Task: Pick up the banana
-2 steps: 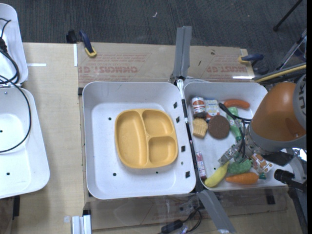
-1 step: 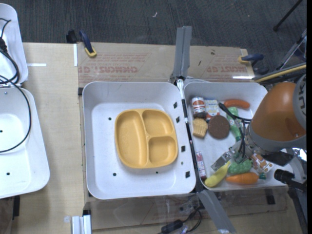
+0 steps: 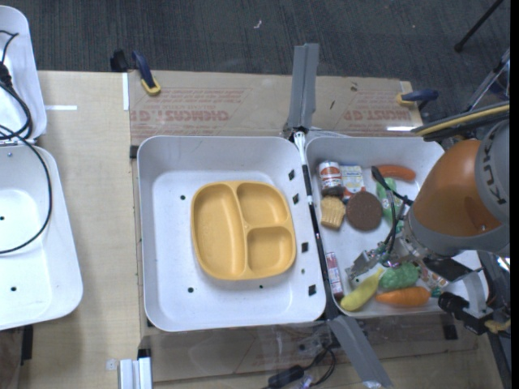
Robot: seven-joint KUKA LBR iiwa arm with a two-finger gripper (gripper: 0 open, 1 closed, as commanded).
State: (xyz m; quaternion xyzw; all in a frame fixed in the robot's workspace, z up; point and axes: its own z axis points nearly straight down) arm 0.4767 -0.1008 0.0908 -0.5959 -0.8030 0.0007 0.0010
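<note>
The banana (image 3: 362, 292) lies in the right bin (image 3: 430, 146), at its near left corner, tilted with one end toward the bin's middle. The pincer (image 3: 371, 259) hangs just above the banana's upper end; whether it is clenched or released I cannot tell. A carrot (image 3: 403, 297) lies just right of the banana, a green vegetable (image 3: 399, 278) behind it. A yellow divided plate (image 3: 242, 229) sits in the left bin (image 3: 158, 217), well left of the banana.
</note>
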